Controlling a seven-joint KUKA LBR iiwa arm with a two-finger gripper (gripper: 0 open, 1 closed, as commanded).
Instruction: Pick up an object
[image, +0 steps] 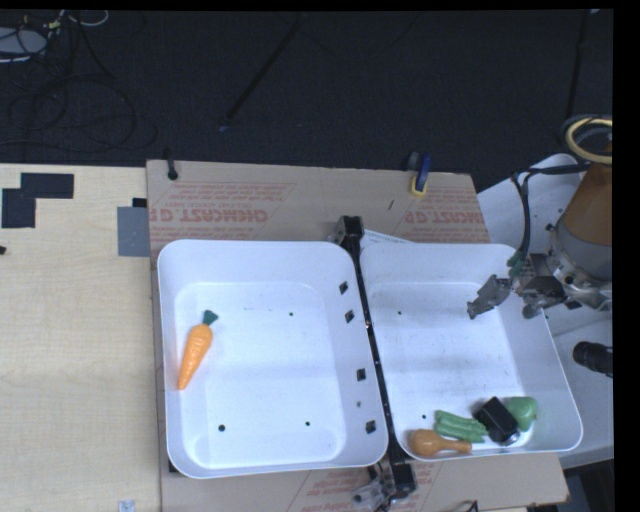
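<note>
Camera view: a carrot (195, 349) lies alone in the left bin (255, 262), near its left wall — long axis close to upright in the picture, green top toward the far side, tip toward the near edge and tilted a little left. In the right bin (450, 262), against the near wall, a small heap sits: an orange piece (435, 443), a green pod (460, 427), a black block (496, 419). The gripper (508, 297) hangs over that bin's far right part, fingers spread and holding nothing — the arm (590, 225) reaches in from the right.
</note>
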